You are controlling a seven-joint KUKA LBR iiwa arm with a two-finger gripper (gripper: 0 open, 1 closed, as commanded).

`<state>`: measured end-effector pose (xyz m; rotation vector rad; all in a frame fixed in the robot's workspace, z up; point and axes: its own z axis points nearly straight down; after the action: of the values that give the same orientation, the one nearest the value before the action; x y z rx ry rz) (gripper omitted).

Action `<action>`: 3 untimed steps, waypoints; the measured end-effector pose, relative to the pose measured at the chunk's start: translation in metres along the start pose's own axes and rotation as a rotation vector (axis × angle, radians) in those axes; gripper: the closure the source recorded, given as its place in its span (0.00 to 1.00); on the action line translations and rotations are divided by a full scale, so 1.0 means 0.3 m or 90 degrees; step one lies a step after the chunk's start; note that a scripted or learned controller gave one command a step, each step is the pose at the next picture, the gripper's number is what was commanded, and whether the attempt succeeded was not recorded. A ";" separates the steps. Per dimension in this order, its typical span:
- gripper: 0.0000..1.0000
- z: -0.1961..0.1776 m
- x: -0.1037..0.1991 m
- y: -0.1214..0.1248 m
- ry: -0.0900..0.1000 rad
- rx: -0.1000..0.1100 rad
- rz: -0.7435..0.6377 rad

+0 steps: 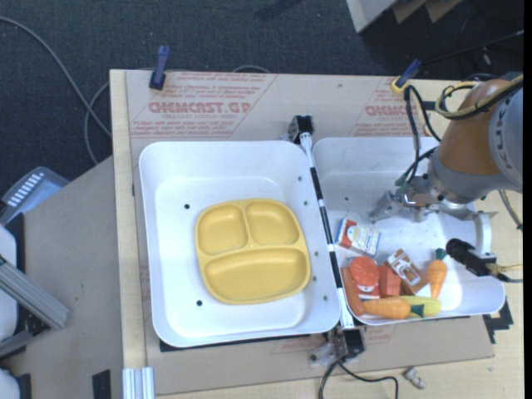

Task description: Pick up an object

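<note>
- The arm (478,135), grey with an orange band, comes in from the right edge of the frame and bends down over the right bin (366,160).
- Its claw (397,202) hangs over the bare upper-middle floor of that bin, with thin metal parts pointing toward the left; whether it is open or closed cannot be told, and nothing is visibly caught in it.
- The toys lie bunched in the lower part of the right bin, below the claw and apart from it.
- A small white-and-red carton (359,238) lies nearest the claw, by the bin's left wall.
- Below it sits a red tomato-like piece (363,272), with a second small carton (403,266) just to its right.
- An orange carrot (435,278) stands tilted at the right of the bunch; another long orange piece (386,308) lies along the lower rim.
- The left bin (166,223) holds a yellow divided plate (252,250), lying flat at its centre.
- Both bins rest on a brown printed surface (208,102).
</note>
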<state>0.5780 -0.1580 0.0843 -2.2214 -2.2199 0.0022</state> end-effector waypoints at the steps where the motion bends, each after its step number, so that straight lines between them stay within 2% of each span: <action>1: 0.00 0.001 0.086 -0.329 0.000 -0.001 0.000; 2: 0.00 -0.091 0.124 -0.034 0.000 -0.002 -0.001; 3: 0.00 -0.002 0.096 0.289 0.000 -0.002 -0.002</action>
<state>0.6647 -0.1293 0.0847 -2.2203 -2.2244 -0.0002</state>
